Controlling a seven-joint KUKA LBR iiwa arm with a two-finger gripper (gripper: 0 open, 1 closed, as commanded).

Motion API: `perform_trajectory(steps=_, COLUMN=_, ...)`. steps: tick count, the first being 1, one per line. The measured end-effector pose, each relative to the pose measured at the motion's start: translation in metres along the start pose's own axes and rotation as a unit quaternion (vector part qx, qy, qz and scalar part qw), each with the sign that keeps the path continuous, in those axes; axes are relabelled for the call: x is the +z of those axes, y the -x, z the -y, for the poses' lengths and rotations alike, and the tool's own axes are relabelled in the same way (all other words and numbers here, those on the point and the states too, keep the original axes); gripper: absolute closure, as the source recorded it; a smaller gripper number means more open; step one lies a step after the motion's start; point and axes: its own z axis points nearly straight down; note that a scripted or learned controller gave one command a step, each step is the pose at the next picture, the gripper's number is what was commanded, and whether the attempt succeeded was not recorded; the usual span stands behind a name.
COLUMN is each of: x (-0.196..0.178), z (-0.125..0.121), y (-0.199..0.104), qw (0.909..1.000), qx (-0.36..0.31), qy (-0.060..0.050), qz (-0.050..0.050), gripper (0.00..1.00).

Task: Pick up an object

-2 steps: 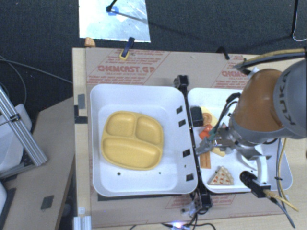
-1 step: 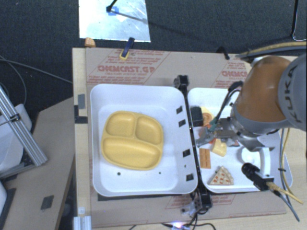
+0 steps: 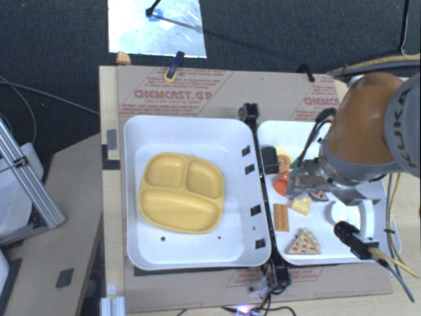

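Glossy yellow three-compartment plastic tray (image 3: 181, 191) lay in the left shallow white bin (image 3: 145, 143); pincer (image 3: 304, 182) hung over small toy foods (image 3: 302, 205), grip state unclear.

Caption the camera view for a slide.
Hand low among toy food in right bin; yellow divided plate in left bin.

Right bin (image 3: 296, 255) partly hidden beneath the arm (image 3: 362, 130); tool (image 3: 304, 184) tips indistinct.

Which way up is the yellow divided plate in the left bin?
Upright: the yellow plate lies flat in the left bin, its three hollows facing up.
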Motion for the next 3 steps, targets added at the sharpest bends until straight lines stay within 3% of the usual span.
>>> perform_trajectory(steps=1, x=0.045, z=-0.041, y=-0.031, qw=1.0, qx=-0.001, qy=-0.002, qz=0.0, gripper=1.0)
perform_trajectory(steps=2, x=0.043, z=-0.007, y=-0.016, qw=1.0, qx=0.003, qy=-0.004, qz=0.0, gripper=1.0)
perform_trajectory(steps=3, x=0.034, z=-0.016, y=-0.073, qw=1.0, qx=-0.002, qy=-0.002, qz=-0.001, gripper=1.0)
